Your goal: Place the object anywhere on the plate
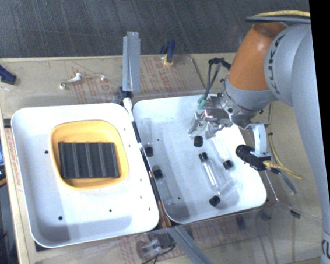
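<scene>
Wood bench (59, 69), 2 white bins, yellow plate (88, 154) in left bin (45, 223), dark carpet.

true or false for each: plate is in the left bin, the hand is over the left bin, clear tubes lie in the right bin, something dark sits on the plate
1. The yellow plate is in the left bin. True.
2. The hand is over the left bin. False: it is over the right bin.
3. Clear tubes with black caps lie in the right bin. True.
4. The dark ribbed block lies beside the plate. False: it rests on the plate.
</scene>
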`<state>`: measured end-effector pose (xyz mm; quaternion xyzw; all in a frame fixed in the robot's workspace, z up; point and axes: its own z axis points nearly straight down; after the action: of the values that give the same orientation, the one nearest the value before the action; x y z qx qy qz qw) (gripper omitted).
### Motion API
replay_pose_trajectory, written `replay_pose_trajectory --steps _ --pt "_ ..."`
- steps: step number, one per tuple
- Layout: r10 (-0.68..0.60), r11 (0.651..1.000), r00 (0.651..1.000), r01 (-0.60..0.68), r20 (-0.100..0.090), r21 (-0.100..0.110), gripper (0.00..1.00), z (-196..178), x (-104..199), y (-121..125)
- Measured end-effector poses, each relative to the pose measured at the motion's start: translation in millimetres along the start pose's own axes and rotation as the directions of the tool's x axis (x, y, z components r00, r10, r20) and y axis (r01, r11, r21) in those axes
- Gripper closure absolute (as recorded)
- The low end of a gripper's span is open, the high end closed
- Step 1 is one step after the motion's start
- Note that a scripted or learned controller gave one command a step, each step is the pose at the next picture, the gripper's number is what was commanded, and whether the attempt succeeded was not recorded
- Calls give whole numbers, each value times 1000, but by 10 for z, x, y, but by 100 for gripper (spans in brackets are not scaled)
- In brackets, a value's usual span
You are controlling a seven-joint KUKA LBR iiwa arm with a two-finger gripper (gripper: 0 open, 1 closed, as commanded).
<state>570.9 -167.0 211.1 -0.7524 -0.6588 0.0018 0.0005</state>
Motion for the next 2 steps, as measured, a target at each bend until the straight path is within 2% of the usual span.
replay_pose_trajectory --steps 1,2 --pt "-253 968 968 253 -1 -2 100 -172 656 259" --pt "-499 867 867 499 -1 0 100 -256 1381 208"
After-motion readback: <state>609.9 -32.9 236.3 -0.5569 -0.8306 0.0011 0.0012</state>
